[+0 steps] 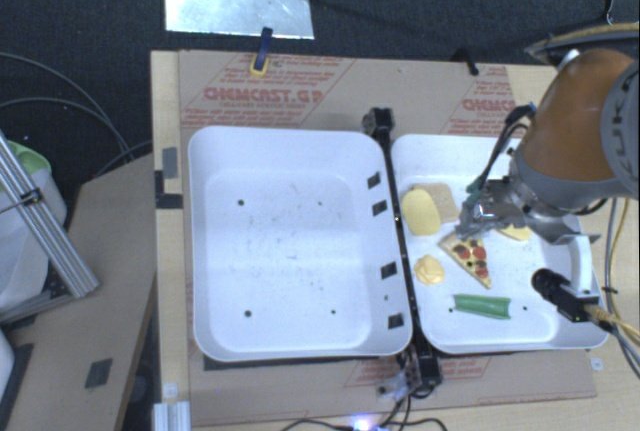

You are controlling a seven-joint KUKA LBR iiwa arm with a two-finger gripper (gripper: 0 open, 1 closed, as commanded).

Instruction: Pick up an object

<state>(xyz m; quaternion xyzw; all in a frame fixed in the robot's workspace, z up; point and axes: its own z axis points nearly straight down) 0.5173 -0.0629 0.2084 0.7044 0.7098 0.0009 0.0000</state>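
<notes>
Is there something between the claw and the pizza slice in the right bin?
Nothing visible does. The claw hangs just above the upper end of the pizza slice. The yellow block lies to its left and the green piece lies below, both apart from the slice.

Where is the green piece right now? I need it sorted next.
The green piece lies in the right bin near its front edge, just below the pizza slice and right of the small yellow lump.

Left bin (290, 239) open throughout; right bin (440, 334) crowded, arm (580, 129) overhanging, perhaps blocking far side.
</notes>
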